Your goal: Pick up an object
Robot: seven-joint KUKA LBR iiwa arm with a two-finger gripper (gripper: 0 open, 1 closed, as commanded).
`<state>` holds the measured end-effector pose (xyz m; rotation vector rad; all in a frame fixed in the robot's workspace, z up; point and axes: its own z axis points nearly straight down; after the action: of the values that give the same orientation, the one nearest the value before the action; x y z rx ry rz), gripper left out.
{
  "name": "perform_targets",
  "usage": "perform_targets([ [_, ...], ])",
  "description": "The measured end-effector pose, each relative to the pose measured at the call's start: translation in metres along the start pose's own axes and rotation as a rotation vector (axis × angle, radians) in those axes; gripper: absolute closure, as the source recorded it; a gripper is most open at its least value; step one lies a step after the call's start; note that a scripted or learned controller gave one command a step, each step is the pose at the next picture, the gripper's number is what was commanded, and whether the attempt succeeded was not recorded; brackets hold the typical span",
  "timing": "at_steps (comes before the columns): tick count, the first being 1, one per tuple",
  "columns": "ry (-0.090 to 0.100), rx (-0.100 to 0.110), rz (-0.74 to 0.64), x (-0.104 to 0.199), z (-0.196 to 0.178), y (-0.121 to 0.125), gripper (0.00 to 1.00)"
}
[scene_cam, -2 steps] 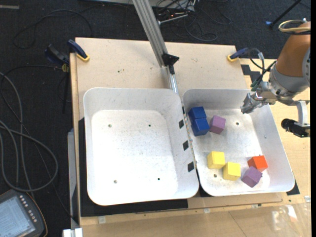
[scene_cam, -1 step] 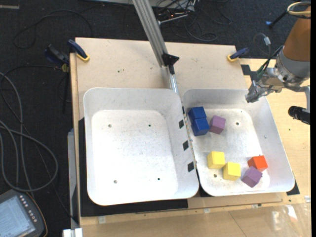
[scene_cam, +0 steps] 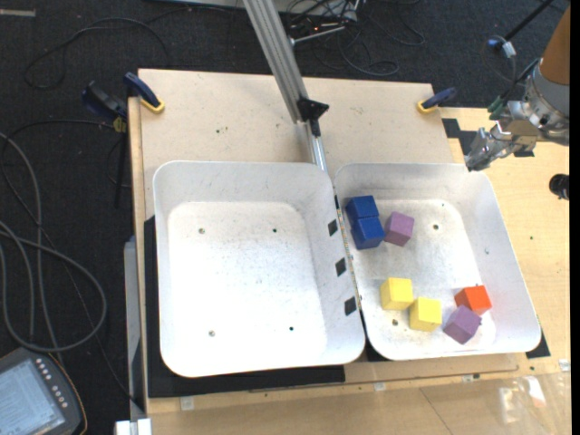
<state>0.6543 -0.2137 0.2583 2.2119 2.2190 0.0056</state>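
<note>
Partly cropped arm (scene_cam: 555, 71), gripper (scene_cam: 480, 152) indistinct

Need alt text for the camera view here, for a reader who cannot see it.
The gripper hangs over the bench just outside the right bin's far right corner. That bin holds two blue, two purple, two yellow blocks and one orange block.

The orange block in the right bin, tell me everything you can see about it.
The orange block is a small cube with a matte, plain surface, bright orange-red. It sits in the right bin, near its lower right corner, turned at an angle to the bin's sides. A purple block lies just below it, so close that they seem to touch. A yellow block sits to its left, apart from it. The gripper is far off, above the bin's upper right rim.
</note>
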Motion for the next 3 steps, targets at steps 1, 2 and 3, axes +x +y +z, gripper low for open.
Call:
perform_targets([
  [1, 0.004, 0.007, -0.004, 0.047, -0.006, -0.006, 1.00],
  [2, 0.005, 0.009, -0.005, 0.099, -0.012, -0.020, 1.00],
  [3, 0.006, 0.010, -0.006, 0.160, -0.001, -0.033, 1.00],
])
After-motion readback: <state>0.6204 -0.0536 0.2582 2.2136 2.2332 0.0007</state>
